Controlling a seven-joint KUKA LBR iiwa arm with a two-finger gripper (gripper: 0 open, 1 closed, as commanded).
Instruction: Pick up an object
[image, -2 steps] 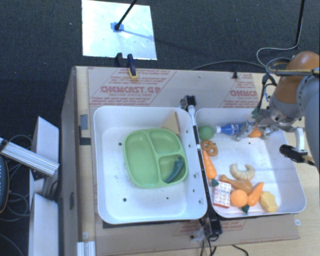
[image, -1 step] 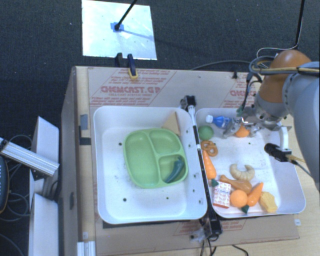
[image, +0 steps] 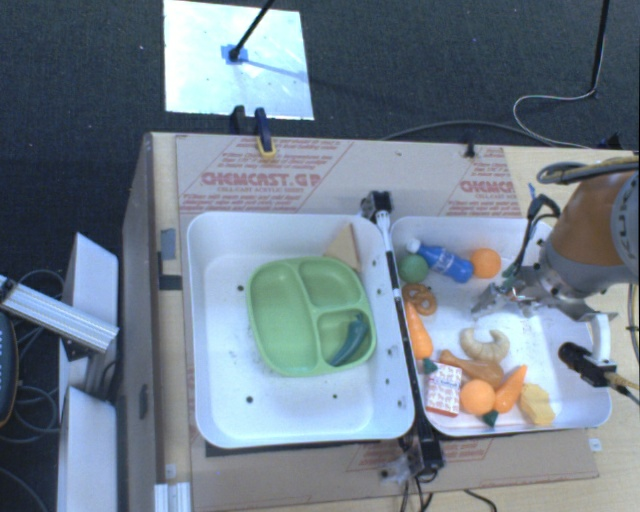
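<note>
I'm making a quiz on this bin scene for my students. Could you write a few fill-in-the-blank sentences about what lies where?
1. The green divided plate lies in the ____ bin.
2. The dark green item rests in one of the plate's ____.
3. The blue bottle lies between the green ball and the ____ ball.
4. The gripper hangs over the ____ bin.

Missing words: left; compartments; orange; right
</note>
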